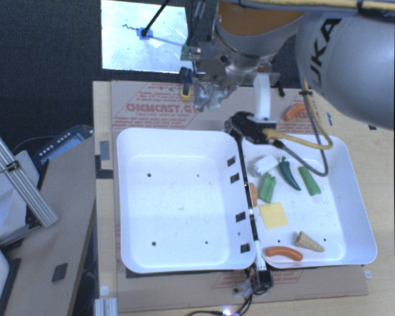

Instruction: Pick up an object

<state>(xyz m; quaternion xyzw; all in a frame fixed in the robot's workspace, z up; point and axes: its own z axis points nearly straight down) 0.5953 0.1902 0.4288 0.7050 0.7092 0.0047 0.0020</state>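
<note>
- Two shallow white bins are seated side by side on the tabletop [105, 185]; the left bin [179, 203] and the right bin [345, 216] are joined along a black clipped seam.
- The arm [345, 55] is extended in from the right, with the orange band [259, 15] located at the top of the view above the wrist.
- The end effector [207, 92] is positioned above the rear edge of the bins, over the printed cardboard sheet [154, 108] behind the left bin. Whether it is apart or together cannot be told, and nothing is seen clamped in it.
- A black fitting [250, 128] with a yellow cable [302, 143] is located at the rear left corner of the right bin.
- All loose objects are located in the right bin:
  - a small white block [265, 164] near the rear;
  - a dark green pepper [288, 173] just beside it;
  - a green bean pod [310, 180] to the right of the pepper;
  - a second green piece [266, 187] below the white block;
  - a yellow cheese slice [273, 215], lying flat near the middle;
  - a tan cone [307, 241] toward the front;
  - an orange sausage [283, 253] at the front left corner.
- Another orange sausage [294, 112] is lying on the tabletop behind the right bin.
</note>
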